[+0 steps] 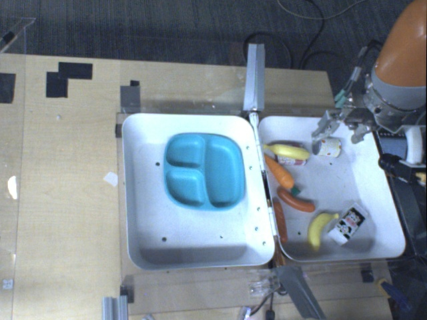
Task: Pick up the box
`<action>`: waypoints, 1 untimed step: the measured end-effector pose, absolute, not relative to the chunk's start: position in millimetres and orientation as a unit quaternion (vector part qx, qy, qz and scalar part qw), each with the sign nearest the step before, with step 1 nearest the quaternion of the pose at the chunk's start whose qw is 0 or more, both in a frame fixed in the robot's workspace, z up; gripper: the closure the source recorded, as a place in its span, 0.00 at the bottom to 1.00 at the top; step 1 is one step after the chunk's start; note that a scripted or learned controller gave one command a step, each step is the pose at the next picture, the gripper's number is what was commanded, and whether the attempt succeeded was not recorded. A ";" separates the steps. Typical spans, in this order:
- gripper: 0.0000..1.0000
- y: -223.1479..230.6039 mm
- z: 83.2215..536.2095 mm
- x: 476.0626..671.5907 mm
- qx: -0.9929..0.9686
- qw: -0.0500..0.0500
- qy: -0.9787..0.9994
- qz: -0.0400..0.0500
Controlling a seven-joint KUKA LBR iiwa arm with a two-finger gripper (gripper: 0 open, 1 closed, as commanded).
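Right bin (393,235): box (348,224), small, black-and-white print, lies tilted at near right, just beside banana (320,229). Same bin: second banana (289,152), carrot (279,171), sausage (295,202), white cup-like item (327,148).

Left bin (133,199): blue divided plate (203,171).

Gripper (340,127): at far edge of right bin, above white item, well apart from box; fingers spread, nothing between them.

Progress, judged: box ungrasped, unlifted. Remaining: approach, grasp, lift.

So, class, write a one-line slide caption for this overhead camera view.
Gripper hovers over the right bin, far from the box beside a banana; blue tray in left bin.
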State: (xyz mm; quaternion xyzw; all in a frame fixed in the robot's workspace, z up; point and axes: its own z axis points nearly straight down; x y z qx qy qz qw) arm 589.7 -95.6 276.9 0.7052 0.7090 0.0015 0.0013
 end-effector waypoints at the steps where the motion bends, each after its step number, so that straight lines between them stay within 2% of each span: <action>1: 0.00 -143.8 203.9 608.4 0.706 0.002 0.708 0.001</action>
